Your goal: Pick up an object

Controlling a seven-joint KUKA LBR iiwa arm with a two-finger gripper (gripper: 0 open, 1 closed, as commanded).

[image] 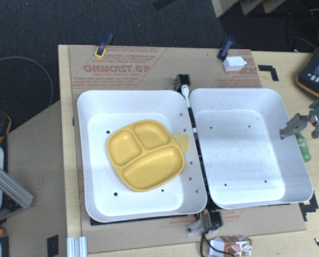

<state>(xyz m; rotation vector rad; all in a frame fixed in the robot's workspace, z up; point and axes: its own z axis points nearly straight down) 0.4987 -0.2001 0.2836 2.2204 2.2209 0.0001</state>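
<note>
A yellow divided plate (145, 154) with three compartments lies flat in the left bin (89, 116), a little right of its middle. A small pale yellow piece (182, 141) peeks out beside the plate's right rim. My gripper (301, 134) hangs at the far right, over the right rim of the right bin (239, 98), well away from the plate. Grey and green parts of it show there, with the rest cut off by the frame's edge. I see nothing held in it.
Both bins rest on a cardboard sheet (148, 63). A white block (234, 63) and two blue clips (103, 43) (225, 47) sit along its far edge. A dark device (313, 75) lies at the right, and cables and small parts (223, 242) lie at the front.
</note>
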